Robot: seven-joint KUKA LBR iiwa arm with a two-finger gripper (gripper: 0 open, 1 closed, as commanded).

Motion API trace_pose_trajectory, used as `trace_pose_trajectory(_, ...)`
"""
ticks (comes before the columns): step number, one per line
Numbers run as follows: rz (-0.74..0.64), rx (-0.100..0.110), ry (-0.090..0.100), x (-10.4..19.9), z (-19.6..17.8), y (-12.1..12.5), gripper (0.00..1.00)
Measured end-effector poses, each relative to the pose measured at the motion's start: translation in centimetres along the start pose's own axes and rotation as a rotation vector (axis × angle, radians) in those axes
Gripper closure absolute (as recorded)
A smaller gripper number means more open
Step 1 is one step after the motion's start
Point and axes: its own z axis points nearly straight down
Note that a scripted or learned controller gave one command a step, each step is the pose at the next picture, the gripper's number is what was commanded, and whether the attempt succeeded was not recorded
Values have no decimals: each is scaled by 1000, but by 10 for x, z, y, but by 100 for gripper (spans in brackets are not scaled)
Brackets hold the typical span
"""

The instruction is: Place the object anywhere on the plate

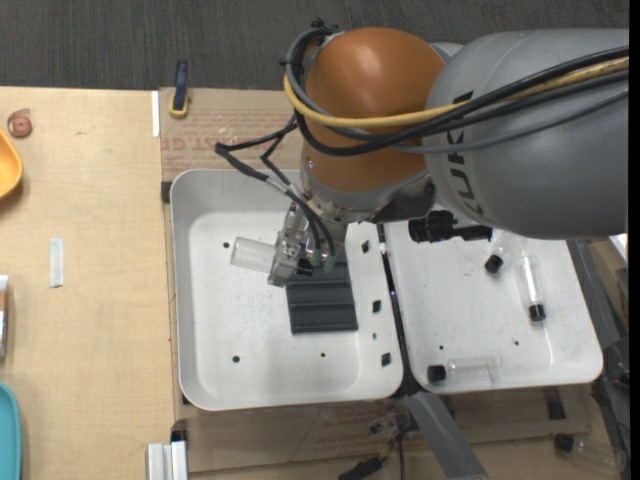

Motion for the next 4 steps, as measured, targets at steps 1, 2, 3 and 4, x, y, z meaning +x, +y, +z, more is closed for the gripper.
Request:
trace_pose_trajectory(1, 64, 1, 1, -5, 55, 25, 100)
trace_pose_trajectory(2, -217, -2, -3, -73, 27, 58, 100)
trace_pose_trajectory(3, -283, -1, -1, -76, 85, 34, 100)
trace_pose_trajectory(4, -310, -2, -2, -41, 24, 50, 100)
